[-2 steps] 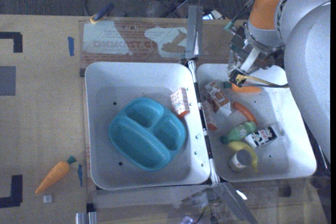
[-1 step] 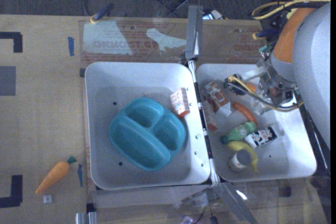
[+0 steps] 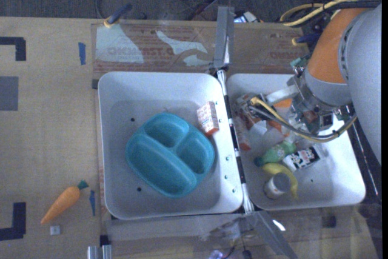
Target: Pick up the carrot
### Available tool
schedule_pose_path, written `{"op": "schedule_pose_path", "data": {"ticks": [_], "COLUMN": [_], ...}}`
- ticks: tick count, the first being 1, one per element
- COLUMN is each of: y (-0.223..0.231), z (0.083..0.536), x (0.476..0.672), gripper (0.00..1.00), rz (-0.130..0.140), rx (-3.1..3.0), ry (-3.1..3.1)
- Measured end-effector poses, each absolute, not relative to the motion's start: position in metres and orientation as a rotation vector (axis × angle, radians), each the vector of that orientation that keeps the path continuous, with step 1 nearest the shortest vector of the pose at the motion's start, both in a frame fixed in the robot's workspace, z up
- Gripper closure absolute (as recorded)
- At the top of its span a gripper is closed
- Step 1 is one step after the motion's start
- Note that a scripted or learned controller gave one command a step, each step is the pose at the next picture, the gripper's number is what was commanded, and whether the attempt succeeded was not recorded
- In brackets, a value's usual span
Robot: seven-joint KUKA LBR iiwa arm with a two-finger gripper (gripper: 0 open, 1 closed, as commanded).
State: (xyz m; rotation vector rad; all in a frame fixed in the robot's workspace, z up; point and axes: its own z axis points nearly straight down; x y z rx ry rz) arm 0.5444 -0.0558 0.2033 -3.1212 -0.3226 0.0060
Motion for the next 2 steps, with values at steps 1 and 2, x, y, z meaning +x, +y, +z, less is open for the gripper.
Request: {"op": "schedule_pose_path", "data": {"ticks": [1,2], "y": [0.038,-0.034], "z": [0.229,0.183], "x": [0.51,0.478], "gripper": [1.0,1.0], "rz": [0.003,0.009], "rx": [-3.124,-3.123], "ry": [-0.316,-0.322]}}
